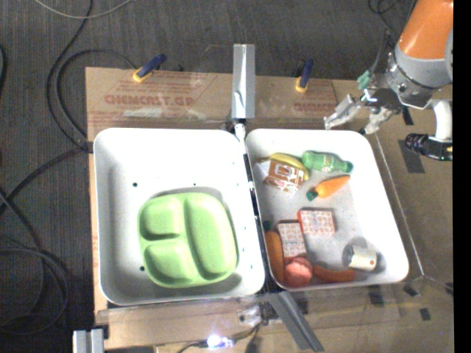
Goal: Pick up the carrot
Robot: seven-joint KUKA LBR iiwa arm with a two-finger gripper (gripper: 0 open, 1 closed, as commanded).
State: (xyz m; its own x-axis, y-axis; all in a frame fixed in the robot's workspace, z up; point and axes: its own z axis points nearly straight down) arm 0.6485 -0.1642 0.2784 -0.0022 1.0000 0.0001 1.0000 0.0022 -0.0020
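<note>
The carrot (329, 187), orange with a green top, lies on its side in the right bin (385, 197), in the back half, just below a green bottle (326, 162). My gripper (358, 120) hangs over the bin's back right corner, above and to the right of the carrot and well apart from it. Its two fingers are spread open with nothing between them.
The right bin also holds a banana (283, 158), a snack packet (283, 175), two checkered wafers (316, 222), sausages (274, 250), a pink fruit (297, 271) and a small can (360, 257). A green divided plate (188, 240) lies in the left bin (118, 168).
</note>
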